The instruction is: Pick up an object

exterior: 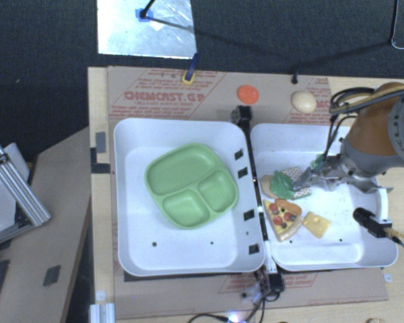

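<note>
Gripper point(308, 178) sat low in the right bin point(337, 251), tips at a green toy point(281, 182) w/ a grey patterned piece beside it; couldn't tell how wide it stood or if anything was caught. Judged approx mid-grasp: nothing lifted yet, closing and raising left. Just below lay 1 pizza slice point(283, 218) and 1 cheese wedge point(316, 224). Left bin point(135, 247) held 1 green divided plate point(191, 185). Behind the bins: 1 orange disc point(248, 95), 1 pale egg-like ball point(303, 101). Bins: 2.
</note>
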Motion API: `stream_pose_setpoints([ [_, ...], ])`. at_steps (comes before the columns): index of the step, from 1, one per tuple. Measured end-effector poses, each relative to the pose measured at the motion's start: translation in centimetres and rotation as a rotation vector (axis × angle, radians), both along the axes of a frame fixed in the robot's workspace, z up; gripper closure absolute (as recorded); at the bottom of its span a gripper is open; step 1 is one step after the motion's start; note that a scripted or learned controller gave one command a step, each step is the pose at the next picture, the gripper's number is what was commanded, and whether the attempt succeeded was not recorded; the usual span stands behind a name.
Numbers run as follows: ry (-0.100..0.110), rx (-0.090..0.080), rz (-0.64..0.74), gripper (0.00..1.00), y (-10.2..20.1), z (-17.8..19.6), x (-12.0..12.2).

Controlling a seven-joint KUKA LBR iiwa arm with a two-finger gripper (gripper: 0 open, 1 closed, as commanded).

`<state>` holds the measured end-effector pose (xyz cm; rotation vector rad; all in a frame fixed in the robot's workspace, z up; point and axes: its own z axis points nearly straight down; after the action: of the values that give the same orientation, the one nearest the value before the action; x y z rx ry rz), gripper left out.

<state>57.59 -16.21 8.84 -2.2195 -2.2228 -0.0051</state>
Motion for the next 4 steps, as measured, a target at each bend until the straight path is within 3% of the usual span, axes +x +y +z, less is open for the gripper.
stream_pose_setpoints([
  [1,-0.010,-0.001,0.000,1.00,0.0,1.3,0.3],
  [3,-0.005,-0.005,0.003,1.00,-0.4,11.6,1.4],
  [4,-0.003,-0.004,0.003,1.00,-0.5,13.8,1.5],
])
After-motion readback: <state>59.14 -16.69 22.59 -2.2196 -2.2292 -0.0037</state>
